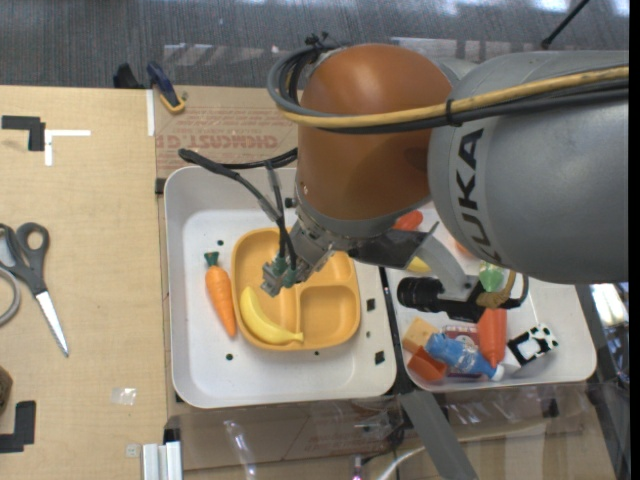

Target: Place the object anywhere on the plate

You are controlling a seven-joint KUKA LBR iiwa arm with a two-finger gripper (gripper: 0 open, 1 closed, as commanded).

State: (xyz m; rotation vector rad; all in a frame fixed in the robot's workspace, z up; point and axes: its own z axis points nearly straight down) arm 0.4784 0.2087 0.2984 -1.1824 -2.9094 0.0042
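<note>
Camera view has my gripper low over the yellow divided plate, fingers I cannot tell apart or closed, banana already lying on it, so I risk nudging it off toward the carrot.

Grey KUKA arm with bulky orange wrist band reaches in from right. Small two-finger gripper points down-left; fingers look nearly closed, hard to tell.
</note>
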